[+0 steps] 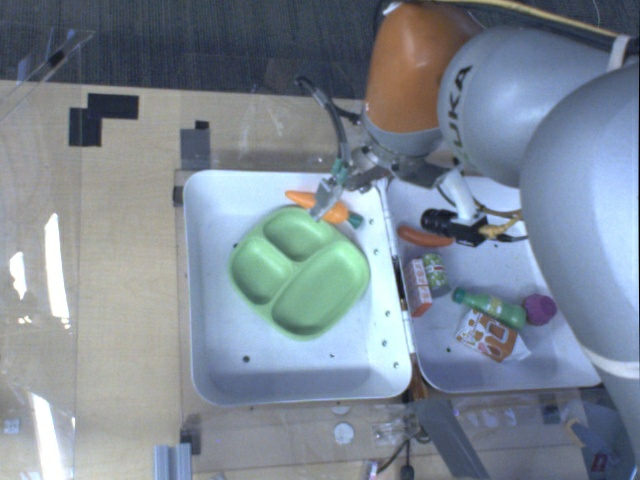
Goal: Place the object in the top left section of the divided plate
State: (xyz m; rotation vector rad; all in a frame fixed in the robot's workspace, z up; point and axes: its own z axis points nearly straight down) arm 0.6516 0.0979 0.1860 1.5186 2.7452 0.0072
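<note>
Green divided plate [300, 273] lying in the left bin [215, 348]. Just past the plate's far rim, a carrot [318, 204], orange with a green tip, touching that rim. Gripper [328, 200] right down on the carrot, fingers seemingly closed on it. Right of the plate: red pepper [424, 236], small carton [428, 276], green bottle [490, 309], purple ball [540, 309].

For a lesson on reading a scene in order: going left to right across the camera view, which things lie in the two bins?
Green divided plate → orange carrot → small carton → green bottle → purple object.
</note>
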